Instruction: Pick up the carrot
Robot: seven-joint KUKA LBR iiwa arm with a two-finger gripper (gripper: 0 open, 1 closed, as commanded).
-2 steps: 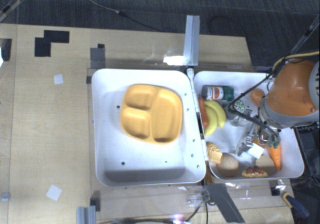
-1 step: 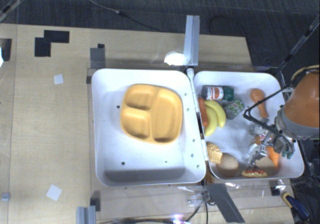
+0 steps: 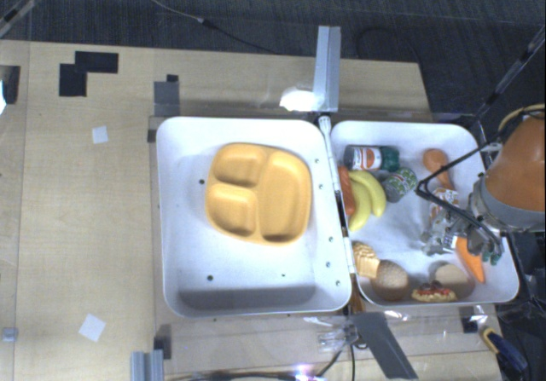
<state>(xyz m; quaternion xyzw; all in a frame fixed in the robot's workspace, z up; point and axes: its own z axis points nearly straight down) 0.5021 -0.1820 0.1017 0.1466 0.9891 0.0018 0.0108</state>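
Carrot [image 3: 472, 260]: small, orange, lying at a slant near the right wall of the right bin [image 3: 409, 130], toward its front corner. Just left of its upper end, the gripper [image 3: 442, 239] hangs low over the bin floor; metal parts and cables crowd the spot, and whether the gripper is open or closed I cannot tell. Nothing visibly sits between its tips; carrot appears to lie beside it, not in it.

Arm [image 3: 519, 175] comes in from the right, orange band prominent above the wrist.

Around the carrot, same bin: a round bread-like piece [image 3: 447, 274] just left of it, a hot dog [image 3: 432, 291] at the front wall, a brown potato-like item [image 3: 391, 273], a cheese-coloured block [image 3: 366, 261]. Farther back: bananas [image 3: 367, 197], a can [image 3: 372, 157] on its side, a small orange item [image 3: 436, 159] (unclear what kind).

Left bin [image 3: 183, 226] holds a yellow divided plate [image 3: 258, 192], well apart from the carrot.
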